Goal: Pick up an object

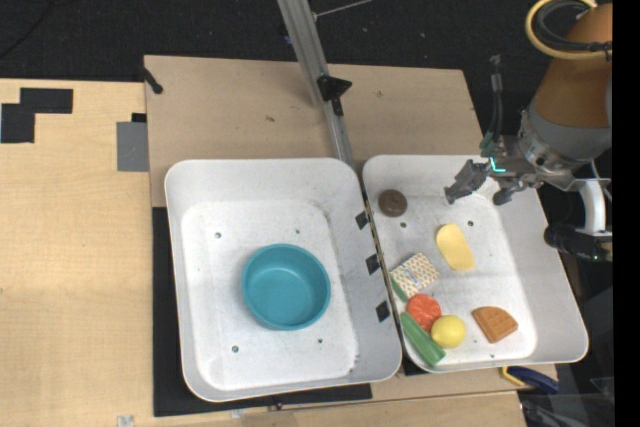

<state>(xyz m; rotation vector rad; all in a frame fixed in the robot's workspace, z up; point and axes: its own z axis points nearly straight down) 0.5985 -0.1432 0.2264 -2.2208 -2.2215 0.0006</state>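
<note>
The pincer (482,185) hangs over the right bin (560,340) with fingers spread wide, gripping nothing and touching nothing. The yellow block (455,247) lies just below it on the bin floor.

Right bin (545,265) held the loose pieces. Brown round item (392,203) at 10 o'clock, near the divider. Pale yellow oblong (455,247) near centre, tilted. Checkered wafer-like block (414,272) toward 8 o'clock. Red tomato-like ball (423,309), green strip (422,340) and yellow ball (448,331) clustered at 7 o'clock, touching. Orange-brown wedge (494,322) at 5 o'clock, apart.
</note>
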